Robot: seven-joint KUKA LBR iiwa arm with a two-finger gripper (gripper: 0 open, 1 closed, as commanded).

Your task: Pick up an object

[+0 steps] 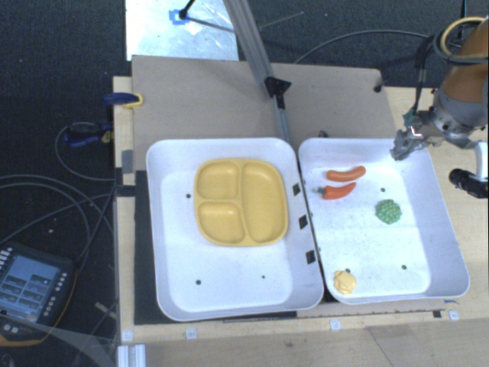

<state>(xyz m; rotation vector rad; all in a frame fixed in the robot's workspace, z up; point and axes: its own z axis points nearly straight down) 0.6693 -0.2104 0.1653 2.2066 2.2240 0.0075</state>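
Two white bins [229, 300] sat on brown board. Right bin held a hot dog [345, 173], carrot [338, 191], green ball [388, 211], yellow toy [344, 282]. At two o'clock, the gripper [403, 147] looked blurry; its grip was unclear.

You are looking down on a robotics lab bench — a plain board tabletop [206, 98] set on dark carpet [53, 44], not a home or kitchen. Loose black cables [76, 174] trail over the floor at the left, and a handheld teach pendant [27, 289] with a lit screen lies at the near left. A slanted metal pole [248, 33] rises from the far side, and two shallow white bins [176, 281] sit side by side holding a yellow divided plate [241, 201] and toy food — props.
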